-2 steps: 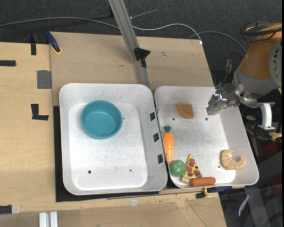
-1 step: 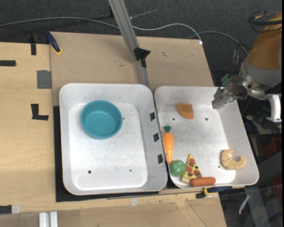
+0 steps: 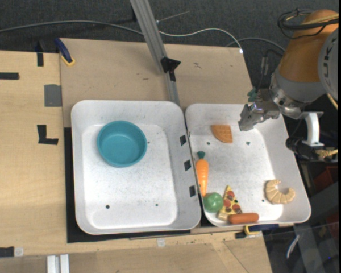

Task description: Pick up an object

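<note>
Grey arm with orange band reaching in from the right, wrist bent downward; tool [image 3: 247,121] hanging low

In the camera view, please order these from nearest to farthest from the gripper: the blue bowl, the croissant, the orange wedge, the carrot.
From the gripper:
1. Orange wedge, just to its left, in the right bin's upper part.
2. Carrot, by that bin's left wall.
3. Croissant, lower right; close to the carrot in rank, hard to call.
4. Blue bowl, in the left bin.
</note>
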{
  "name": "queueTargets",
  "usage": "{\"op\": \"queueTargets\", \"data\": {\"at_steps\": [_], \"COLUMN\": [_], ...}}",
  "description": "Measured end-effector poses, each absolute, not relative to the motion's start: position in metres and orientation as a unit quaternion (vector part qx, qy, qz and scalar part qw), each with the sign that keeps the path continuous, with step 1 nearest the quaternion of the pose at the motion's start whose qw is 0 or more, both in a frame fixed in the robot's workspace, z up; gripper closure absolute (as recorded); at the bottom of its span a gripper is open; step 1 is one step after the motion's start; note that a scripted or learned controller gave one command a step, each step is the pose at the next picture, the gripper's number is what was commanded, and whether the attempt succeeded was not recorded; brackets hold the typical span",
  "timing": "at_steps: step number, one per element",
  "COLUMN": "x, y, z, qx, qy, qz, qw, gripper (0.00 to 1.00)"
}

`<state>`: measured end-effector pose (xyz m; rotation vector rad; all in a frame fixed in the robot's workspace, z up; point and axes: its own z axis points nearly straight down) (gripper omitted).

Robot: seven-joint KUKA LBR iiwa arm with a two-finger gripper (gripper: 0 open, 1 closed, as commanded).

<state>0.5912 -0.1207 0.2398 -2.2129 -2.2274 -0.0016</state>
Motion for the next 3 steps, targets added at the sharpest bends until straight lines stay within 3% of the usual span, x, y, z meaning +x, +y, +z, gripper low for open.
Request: {"op": "queueTargets", "data": {"at_steps": [1,3], "x": [0.576,0.566], "y": [-0.070,0.021], "z": [0.232,0.227], "qx": [-0.705,-0.705], "qy": [-0.709,-0.709], "qz": [0.0006,0.0006], "qw": [0.002,0.002], "gripper": [1.00,1.00]}}
